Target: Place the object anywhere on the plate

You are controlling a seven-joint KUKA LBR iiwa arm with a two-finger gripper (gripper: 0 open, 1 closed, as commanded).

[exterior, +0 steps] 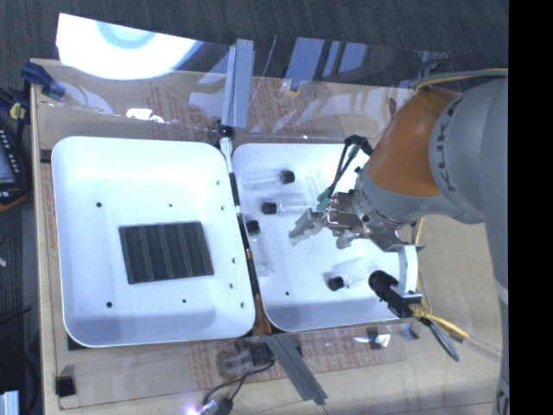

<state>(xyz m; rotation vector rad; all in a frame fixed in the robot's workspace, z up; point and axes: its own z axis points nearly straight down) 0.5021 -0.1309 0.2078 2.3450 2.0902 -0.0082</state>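
A dark ribbed plate [166, 252] lies flat in the middle of the left bin [86, 171]. Several small clear vials with black caps are scattered in the right bin [294, 314]: one [278, 178] near the back, one [271, 207] below it, one [252, 226] by the left wall, and one [346, 275] toward the front. My gripper [325, 230] hovers over the centre of the right bin, fingers apart with nothing between them. The front vial lies just below and to the right of the fingertips.
A raised divider [240, 232] separates the two bins. A metal post [235, 85] stands behind the bins at the divider. The arm's grey and orange body [432, 162] covers the right bin's right side.
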